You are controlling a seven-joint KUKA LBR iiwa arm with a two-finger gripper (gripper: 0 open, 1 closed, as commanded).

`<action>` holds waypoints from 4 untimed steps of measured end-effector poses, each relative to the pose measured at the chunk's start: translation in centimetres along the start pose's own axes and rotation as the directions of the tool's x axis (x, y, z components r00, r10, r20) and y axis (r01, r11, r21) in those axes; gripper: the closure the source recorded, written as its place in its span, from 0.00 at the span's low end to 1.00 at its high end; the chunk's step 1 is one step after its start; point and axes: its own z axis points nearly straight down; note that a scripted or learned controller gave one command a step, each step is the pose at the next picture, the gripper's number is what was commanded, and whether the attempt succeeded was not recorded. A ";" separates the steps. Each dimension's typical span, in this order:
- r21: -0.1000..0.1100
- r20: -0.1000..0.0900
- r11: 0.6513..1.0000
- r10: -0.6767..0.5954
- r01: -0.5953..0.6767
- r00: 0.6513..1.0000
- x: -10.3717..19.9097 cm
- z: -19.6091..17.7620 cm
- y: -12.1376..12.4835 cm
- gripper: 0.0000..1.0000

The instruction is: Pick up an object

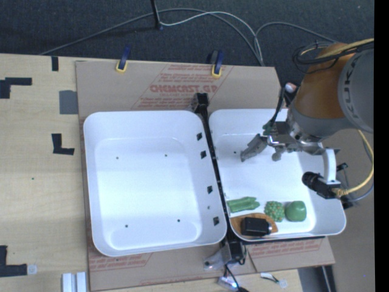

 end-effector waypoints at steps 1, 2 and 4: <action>-0.002 0.001 1.000 0.001 -0.001 1.000 -2.0 -3.0 -1.3 0.00; -0.001 0.001 1.000 0.003 -0.003 1.000 -5.9 -4.5 -2.8 0.00; -0.002 -0.001 1.000 -0.007 0.007 1.000 1.8 -6.6 -4.2 0.00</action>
